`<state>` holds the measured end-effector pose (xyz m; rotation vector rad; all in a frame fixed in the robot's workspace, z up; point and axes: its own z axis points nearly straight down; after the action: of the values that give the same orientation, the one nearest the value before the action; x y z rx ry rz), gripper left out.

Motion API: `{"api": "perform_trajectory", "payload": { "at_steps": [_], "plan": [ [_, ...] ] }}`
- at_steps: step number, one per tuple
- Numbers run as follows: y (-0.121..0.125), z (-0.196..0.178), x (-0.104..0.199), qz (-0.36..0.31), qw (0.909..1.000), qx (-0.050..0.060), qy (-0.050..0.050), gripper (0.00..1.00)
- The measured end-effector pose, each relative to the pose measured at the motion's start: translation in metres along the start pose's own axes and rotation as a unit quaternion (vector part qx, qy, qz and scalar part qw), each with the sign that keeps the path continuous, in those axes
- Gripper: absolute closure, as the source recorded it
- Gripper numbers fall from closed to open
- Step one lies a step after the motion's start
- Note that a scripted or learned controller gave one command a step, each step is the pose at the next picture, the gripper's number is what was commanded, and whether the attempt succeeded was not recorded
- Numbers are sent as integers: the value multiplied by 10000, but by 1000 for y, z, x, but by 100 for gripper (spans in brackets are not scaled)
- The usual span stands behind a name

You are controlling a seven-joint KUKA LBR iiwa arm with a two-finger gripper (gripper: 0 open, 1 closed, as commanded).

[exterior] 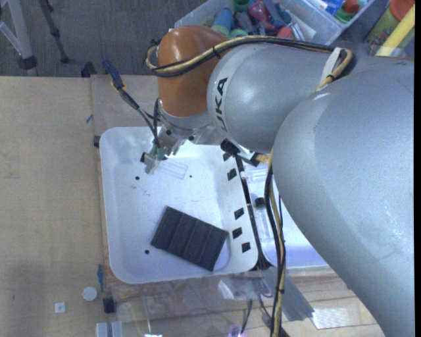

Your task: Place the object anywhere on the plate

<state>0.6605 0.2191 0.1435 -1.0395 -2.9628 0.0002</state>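
Observation:
A dark grey ribbed rectangular plate (pixel 189 238) lies flat in the near part of the left white bin (pixel 118 197). My gripper (pixel 151 158) hangs over the bin's far left area, well behind the plate and apart from it, its tip close to the bin floor. A small greenish patch (pixel 157 153) shows at the tip; I cannot make out whether it is an object or part of the gripper. Just right of the tip a faint clear strip (pixel 173 170) lies on the bin floor.
The grey arm with its orange band (pixel 187 69) covers the right bin (pixel 289 253) and the upper right of the view. Black cables (pixel 245 197) run along the divider between the bins. Clear boxes of colourful items (pixel 276 16) stand behind the bench.

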Motion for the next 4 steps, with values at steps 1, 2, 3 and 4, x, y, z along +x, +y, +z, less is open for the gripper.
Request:
{"api": "perform_trajectory", "payload": {
  "at_steps": [1, 2, 3, 4],
  "plan": [
    [-8, -3, 13, 617, 9981, 2, 6, 100],
    [-26, -128, 21, -517, 9987, -24, -23, 100],
    [2, -71, 5, 532, 9986, -21, -14, 100],
    [-1, -53, -3, -1711, 9853, -4, -3, 100]
  ]
}}
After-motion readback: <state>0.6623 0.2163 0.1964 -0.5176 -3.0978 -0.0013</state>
